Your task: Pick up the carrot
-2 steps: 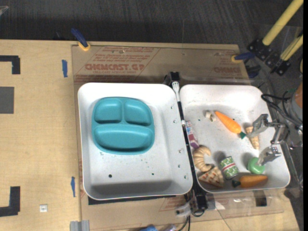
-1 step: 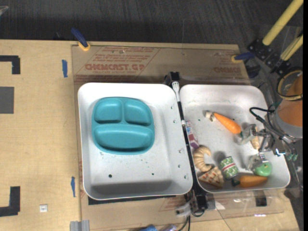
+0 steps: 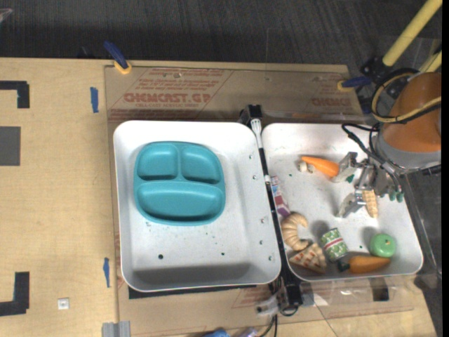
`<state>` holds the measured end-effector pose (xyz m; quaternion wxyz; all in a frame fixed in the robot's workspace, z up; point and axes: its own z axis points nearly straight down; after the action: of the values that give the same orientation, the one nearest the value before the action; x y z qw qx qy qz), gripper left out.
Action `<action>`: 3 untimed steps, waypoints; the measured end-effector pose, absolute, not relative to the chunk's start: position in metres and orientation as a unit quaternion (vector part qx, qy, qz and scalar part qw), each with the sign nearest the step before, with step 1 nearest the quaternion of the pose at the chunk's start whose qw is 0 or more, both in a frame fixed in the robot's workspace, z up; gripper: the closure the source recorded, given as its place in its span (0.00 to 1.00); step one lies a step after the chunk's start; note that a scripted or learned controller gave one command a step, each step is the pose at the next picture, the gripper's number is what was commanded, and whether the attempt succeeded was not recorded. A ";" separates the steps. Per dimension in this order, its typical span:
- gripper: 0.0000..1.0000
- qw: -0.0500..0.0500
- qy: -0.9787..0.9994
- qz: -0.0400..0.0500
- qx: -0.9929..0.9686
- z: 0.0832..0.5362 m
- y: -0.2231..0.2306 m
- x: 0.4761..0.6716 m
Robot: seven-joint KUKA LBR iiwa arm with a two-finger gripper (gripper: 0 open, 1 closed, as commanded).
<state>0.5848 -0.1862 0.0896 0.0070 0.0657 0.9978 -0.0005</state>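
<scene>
Jaws [image 3: 353,185] spread apart and holding nothing hang over the right shallow white bin [image 3: 414,220], just right of the tapered orange carrot [image 3: 320,166] lying near its upper left, apart from a teal divided plate [image 3: 179,182] in the left bin.

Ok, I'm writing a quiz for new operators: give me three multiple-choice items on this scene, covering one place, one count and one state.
1. The carrot lies in: A the left bin, B the right bin, C the cardboard.
2. The teal plate has: A two compartments, B three, C five.
3. The carrot is: A lying flat, B standing upright, C hanging in air.
B, it sits beside the gripper in the right bin; B, two small wells above one wide; A, its length rests on the bin floor.
</scene>
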 end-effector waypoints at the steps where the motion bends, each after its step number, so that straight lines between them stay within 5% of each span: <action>1: 0.00 -0.013 0.986 0.001 0.167 0.087 -0.200 0.644; 2: 0.00 -0.020 0.950 -0.009 0.313 0.087 -0.182 0.648; 3: 0.00 -0.020 0.902 -0.004 0.432 0.087 -0.178 0.648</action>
<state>0.6477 -0.1779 0.0875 -0.0204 0.4316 0.9018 -0.0041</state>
